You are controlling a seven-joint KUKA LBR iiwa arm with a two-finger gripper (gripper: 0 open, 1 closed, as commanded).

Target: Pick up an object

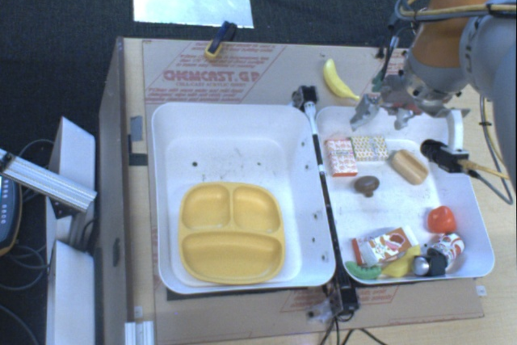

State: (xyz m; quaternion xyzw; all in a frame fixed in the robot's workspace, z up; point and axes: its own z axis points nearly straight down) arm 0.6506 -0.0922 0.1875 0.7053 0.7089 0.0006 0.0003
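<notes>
Gripper (380, 119) hangs over the far rim of the right bin (401, 208), at its 12 o'clock. Jaws are spread with nothing between them. No pick yet.

No target is named, so any item counts. Closest candidates, at 6 o'clock from the gripper:
- checked box (369, 147), just below the fingers
- red box (341, 157), touching the checked box on its 9 o'clock side
- roll (409, 166), at 4 o'clock from the gripper, apart from both boxes

Further off: brown cap (367, 185) mid-bin, tomato (441, 219) at 4 o'clock of the bin, and a packed heap along the 6 o'clock rim with a packet (384, 246) and a can (448, 248). Banana (339, 81) lies outside the bin on the board, at 10 o'clock from the gripper. Left bin (234, 140) holds a yellow tray (232, 232).

Risks as I see them:
- The boxes abut. A straight drop could land a finger on the seam, and the jaws would push them apart or catch two and drop one.
- Both boxes look flat and low, so fingers may bottom out on the bin floor and close over the top.
- Red box sits near the divider wall, so the 9 o'clock finger could clip it.
- Gripper is right above the rim. Too little travel toward 6 o'clock and it comes down on the rim.
- Roll looks the safest: isolated, thicker, clear space around it. Its rounded sides could squirt out if the grasp is off-centre.
- Tomato would likely roll.
</notes>
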